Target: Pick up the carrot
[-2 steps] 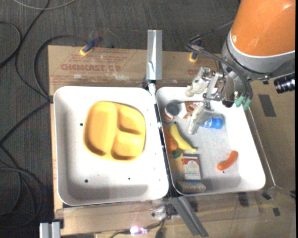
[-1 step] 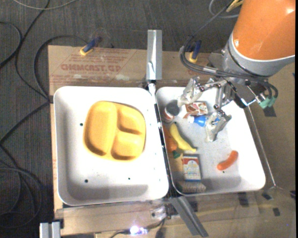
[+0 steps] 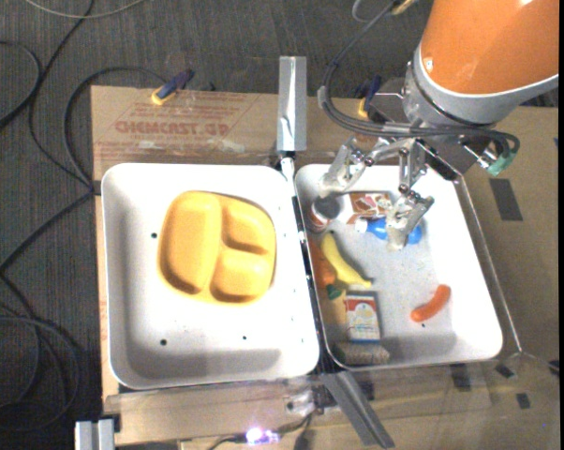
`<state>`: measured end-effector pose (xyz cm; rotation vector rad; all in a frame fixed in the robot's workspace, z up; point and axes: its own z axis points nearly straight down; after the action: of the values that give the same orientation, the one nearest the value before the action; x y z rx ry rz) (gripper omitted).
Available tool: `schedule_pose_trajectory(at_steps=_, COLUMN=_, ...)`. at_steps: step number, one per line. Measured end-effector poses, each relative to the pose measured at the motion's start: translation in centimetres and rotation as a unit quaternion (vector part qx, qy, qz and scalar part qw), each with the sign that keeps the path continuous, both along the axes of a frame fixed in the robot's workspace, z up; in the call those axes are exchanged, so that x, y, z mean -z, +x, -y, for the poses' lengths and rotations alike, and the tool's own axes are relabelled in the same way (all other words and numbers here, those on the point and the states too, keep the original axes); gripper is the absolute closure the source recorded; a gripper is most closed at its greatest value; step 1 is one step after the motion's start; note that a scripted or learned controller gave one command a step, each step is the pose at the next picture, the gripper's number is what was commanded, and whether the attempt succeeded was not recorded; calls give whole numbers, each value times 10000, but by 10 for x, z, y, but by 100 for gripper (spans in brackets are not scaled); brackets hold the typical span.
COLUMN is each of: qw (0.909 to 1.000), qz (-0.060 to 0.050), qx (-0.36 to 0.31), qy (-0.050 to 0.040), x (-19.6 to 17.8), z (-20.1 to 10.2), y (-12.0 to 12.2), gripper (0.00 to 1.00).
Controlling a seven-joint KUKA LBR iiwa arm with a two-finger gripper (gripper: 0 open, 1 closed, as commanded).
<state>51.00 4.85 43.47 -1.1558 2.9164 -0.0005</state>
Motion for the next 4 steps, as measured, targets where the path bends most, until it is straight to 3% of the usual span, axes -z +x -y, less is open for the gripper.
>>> schedule_pose_trajectory(at_steps=1, qw=9900, qz=0, qx=-1410, qy=1, x=0, z=-19, y=-13, gripper=0)
schedule_pose_trajectory(at_steps=2, qw=9117, qz=6, qx=-4109, qy=2, x=0, z=-76, y=-25, gripper=0)
schedule_pose_trajectory(at_steps=3, qw=9116, qz=6, qx=-4110, qy=2, x=0, z=-76, y=-25, gripper=0)
schedule_pose_trajectory(at_steps=4, qw=9121, qz=22, qx=-4100, qy=16, x=-10, z=-77, y=-24, gripper=100)
